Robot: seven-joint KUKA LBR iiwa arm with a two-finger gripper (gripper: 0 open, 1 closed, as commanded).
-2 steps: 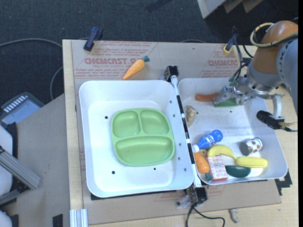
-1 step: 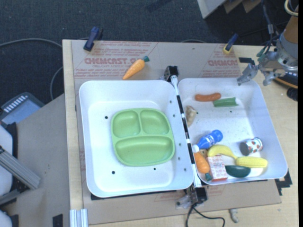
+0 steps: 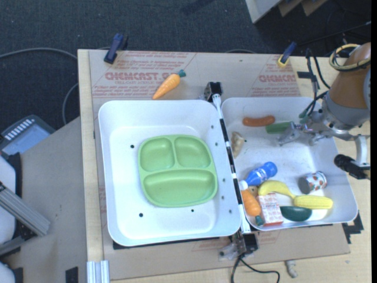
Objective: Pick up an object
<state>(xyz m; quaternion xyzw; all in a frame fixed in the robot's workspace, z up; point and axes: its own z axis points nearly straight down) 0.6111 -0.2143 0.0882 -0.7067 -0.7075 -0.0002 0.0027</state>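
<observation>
Crowded against the right bin's (image 3: pixel 347 188) near wall lie a red-and-white packet (image 3: pixel 270 211), a smooth yellow banana (image 3: pixel 275 188), a knobbly corn cob (image 3: pixel 313 202), a dark green piece (image 3: pixel 296 213) and an orange carrot-like piece (image 3: pixel 251 203). Farther from that wall, the claw (image 3: pixel 293 135) hangs low beside a green stick-like object (image 3: pixel 278 127) and a glossy red sausage (image 3: pixel 258 121); how far it is open I cannot tell, and nothing shows between its tips. Risk, I judge: slick rounded plastic may roll or squirt aside when pinched.
</observation>
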